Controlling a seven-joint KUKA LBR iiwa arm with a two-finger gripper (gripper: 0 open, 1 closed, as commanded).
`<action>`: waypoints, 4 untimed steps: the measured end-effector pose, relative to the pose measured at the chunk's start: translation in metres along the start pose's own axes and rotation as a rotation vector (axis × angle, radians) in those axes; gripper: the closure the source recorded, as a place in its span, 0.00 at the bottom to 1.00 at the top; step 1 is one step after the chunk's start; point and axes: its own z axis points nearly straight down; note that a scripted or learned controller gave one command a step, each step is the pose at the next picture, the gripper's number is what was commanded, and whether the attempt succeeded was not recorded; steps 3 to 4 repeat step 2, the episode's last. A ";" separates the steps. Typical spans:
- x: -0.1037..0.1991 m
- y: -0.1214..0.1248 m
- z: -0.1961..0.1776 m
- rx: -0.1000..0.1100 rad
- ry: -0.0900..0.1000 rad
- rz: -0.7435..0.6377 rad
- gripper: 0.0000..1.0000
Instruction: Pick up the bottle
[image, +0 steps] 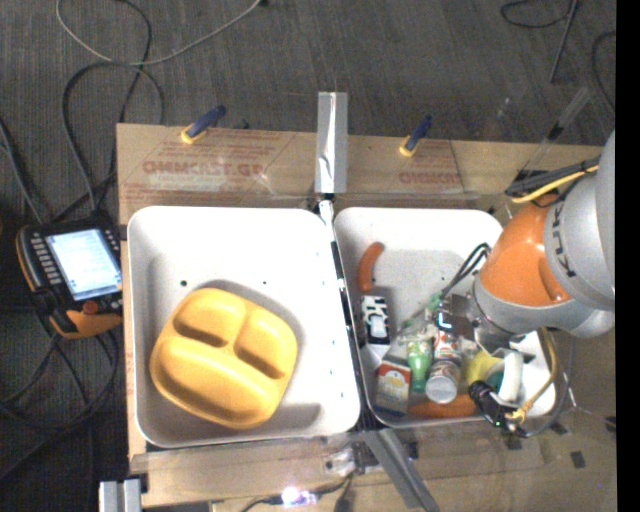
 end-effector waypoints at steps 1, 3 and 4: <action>0.001 0.000 -0.009 0.000 0.001 -0.001 1.00; 0.043 -0.032 -0.091 0.018 -0.004 0.147 1.00; 0.043 -0.032 -0.091 0.018 -0.004 0.147 1.00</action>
